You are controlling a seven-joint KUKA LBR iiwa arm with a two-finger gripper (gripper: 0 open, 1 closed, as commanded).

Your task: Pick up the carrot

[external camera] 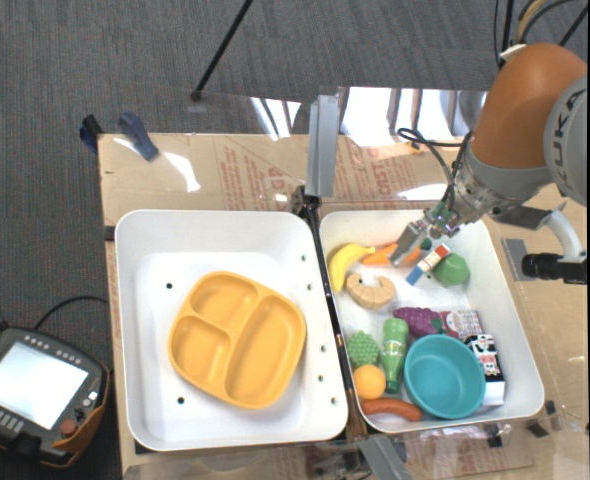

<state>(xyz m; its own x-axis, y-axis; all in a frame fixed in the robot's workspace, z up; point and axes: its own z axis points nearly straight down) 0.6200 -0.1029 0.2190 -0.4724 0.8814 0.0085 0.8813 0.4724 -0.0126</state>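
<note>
Camera view: the gripper point(422, 251) is seen low over the top of the right bin point(515, 313), its fingers spread apart with nothing held between them. The carrot point(379, 258) is partly hidden just beside the fingertips, wedged between the banana point(343, 261) and the gripper, above a bread slice point(372, 290). No grasp has been made yet; closing on the carrot and lifting it are judged to remain. The yellow tray point(238, 338) is left alone in the left bin point(145, 253).
</note>
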